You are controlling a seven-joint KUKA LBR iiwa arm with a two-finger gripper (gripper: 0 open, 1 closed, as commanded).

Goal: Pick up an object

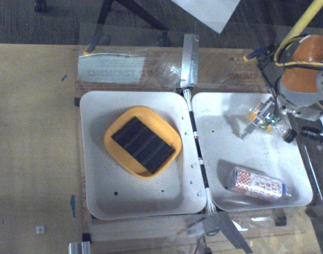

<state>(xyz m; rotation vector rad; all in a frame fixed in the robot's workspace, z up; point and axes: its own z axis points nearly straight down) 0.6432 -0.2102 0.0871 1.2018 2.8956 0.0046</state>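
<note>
A red-and-white patterned tube [259, 184] lies on its side near the front edge of the right bin [224, 110]; its printing is too small to read. The pincer [255, 121] hovers over the same bin's upper part, well apart from the tube, its fingers slightly spread and holding nothing. In the left bin [95, 189] rests an orange-rimmed pad with a dark ribbed centre [142, 142]. Both bins sit on the table [29, 142].

Even overhead light, soft shadows, slight blur.
</note>
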